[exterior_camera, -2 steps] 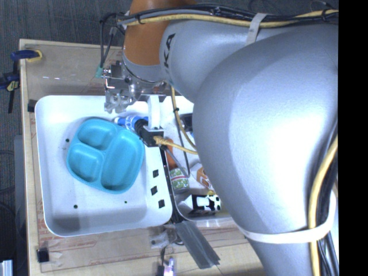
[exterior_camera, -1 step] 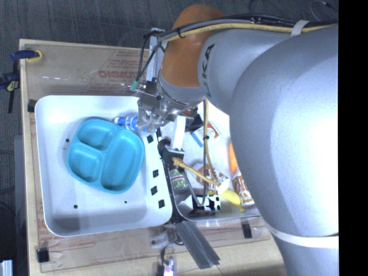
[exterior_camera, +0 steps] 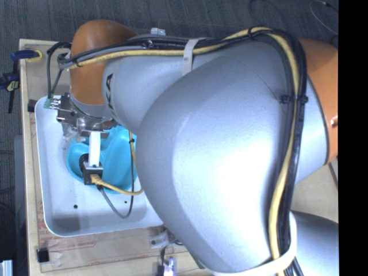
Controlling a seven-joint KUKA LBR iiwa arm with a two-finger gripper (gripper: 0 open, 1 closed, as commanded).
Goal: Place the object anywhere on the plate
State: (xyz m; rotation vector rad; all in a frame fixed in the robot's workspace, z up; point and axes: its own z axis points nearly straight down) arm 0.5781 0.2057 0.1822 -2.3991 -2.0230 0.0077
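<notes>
Blue plate [exterior_camera: 119,154] in white bin [exterior_camera: 63,209], end effector [exterior_camera: 72,128] at its edge; grip state unclear

A bright blue plate [exterior_camera: 118,154] lies in the white bin [exterior_camera: 63,211], partly hidden.

Robotics lab, by the look of it. Evidence: a large grey industrial arm [exterior_camera: 230,154] with yellow cabling strapped along it fills the space above a wooden bench [exterior_camera: 75,243] carrying a shallow white bin [exterior_camera: 52,206]. Blue clamp [exterior_camera: 23,55] at the bench's far left corner. Dark carpet [exterior_camera: 172,4] beyond.
</notes>
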